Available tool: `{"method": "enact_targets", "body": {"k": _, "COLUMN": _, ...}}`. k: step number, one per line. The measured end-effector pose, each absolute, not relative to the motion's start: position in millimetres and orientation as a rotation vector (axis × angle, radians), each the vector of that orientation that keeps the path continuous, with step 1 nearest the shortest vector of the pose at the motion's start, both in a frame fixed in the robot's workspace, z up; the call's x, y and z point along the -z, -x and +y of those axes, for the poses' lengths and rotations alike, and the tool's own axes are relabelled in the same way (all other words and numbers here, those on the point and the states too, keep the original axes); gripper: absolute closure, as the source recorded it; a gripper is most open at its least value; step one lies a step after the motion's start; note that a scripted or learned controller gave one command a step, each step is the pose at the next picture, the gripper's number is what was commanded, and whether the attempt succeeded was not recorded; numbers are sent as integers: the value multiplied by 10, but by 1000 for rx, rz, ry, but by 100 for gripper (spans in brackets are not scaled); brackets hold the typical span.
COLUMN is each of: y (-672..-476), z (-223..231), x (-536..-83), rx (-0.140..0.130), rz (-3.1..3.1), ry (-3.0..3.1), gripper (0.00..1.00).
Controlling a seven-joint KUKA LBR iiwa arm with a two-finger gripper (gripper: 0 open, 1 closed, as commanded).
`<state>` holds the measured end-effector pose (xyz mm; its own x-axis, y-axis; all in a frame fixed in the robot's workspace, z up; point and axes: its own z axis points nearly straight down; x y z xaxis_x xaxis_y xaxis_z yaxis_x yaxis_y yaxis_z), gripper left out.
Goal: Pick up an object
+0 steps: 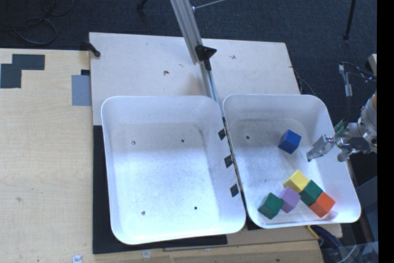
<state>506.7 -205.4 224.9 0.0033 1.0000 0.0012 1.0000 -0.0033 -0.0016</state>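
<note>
Blocks are sitting in the right bin (271, 109), all of them loose on its floor. A blue block (289, 141) is lying alone near the middle of that bin, well apart from the rest. Toward the near right corner, a yellow block (297, 181) is touching a dark green block (311, 191), which is touching an orange block (322, 204); a purple block (289, 199) is resting just beside a second green block (269, 205) to their left. The left bin (123, 109) is standing beside it on the desk (37, 151). The pincer (324, 148) is hanging over the right bin's right rim, near the blue block but apart from it, and whether it is spread or pressed together cannot be told.
</note>
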Motion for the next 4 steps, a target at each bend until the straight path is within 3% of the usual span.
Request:
{"method": "enact_targets", "body": {"k": 1, "y": -4905, "z": -1872, "x": -1165, "rx": -6, "rz": -2214, "ry": 2214, "gripper": 0}}
{"method": "enact_targets", "body": {"k": 2, "y": -4918, "z": -1896, "x": -1304, "rx": -2, "rz": -2211, "ry": 2224, "gripper": 100}}
{"method": "enact_targets", "body": {"k": 3, "y": -5591, "z": -1181, "x": -1985, "rx": 10, "rz": -2235, "ry": 2212, "gripper": 100}}
{"method": "enact_targets", "body": {"k": 4, "y": -5713, "z": -394, "x": -2103, "rx": 1, "rz": -2226, "ry": 2211, "gripper": 100}}
